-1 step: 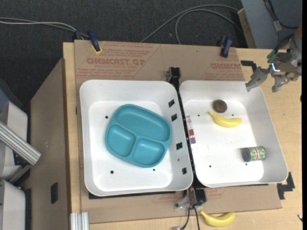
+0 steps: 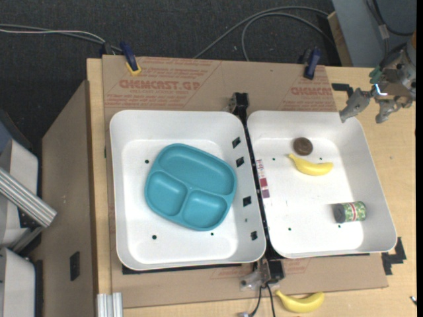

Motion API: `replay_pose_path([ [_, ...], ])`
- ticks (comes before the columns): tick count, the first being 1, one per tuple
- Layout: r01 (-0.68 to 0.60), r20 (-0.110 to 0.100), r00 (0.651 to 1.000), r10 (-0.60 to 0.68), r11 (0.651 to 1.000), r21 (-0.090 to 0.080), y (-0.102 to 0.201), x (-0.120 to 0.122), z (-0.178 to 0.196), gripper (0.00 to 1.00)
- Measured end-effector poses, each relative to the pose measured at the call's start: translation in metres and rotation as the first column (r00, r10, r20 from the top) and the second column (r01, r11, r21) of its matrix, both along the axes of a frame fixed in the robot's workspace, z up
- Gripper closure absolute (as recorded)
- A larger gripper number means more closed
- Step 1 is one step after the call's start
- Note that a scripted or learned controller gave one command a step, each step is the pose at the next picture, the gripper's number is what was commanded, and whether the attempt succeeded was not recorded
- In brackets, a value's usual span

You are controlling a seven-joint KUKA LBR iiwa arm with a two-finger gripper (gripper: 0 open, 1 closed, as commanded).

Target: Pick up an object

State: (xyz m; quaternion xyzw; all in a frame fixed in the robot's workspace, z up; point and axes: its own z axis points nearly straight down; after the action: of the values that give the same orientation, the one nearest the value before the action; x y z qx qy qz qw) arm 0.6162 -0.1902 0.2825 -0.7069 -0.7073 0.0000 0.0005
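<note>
The right bin [image 2: 370,177] holds three things: a yellow banana [image 2: 310,166], a small brown round object [image 2: 303,145] just above it, and a small can [image 2: 349,212] with a green and red label lying on its side near the front right. My gripper [image 2: 367,105] hangs open over the right bin's far right corner, its two fingers [image 2: 349,107] spread apart with nothing between them. It is well clear of all three objects.
The left bin [image 2: 125,177] holds a teal divided plate [image 2: 190,185]. A second banana [image 2: 301,300] lies on the cardboard in front of the bins. Clamps hold the cardboard at its back edge [image 2: 131,59].
</note>
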Motion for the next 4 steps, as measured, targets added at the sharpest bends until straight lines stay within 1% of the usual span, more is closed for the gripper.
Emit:
replay_pose_path([
  [1,-0.001,-0.004,1.000,0.001,1.000,0.001,0.001,0.008,-0.045,0.00],
  [2,0.001,-0.005,1.000,-0.001,1.000,0.001,-0.001,-0.002,-0.101,0.00],
  [3,0.000,-0.005,1.000,0.000,1.000,0.002,-0.006,0.005,-0.156,0.00],
  [4,-0.001,0.002,1.000,0.001,1.000,0.000,-0.005,0.007,-0.140,1.00],
])
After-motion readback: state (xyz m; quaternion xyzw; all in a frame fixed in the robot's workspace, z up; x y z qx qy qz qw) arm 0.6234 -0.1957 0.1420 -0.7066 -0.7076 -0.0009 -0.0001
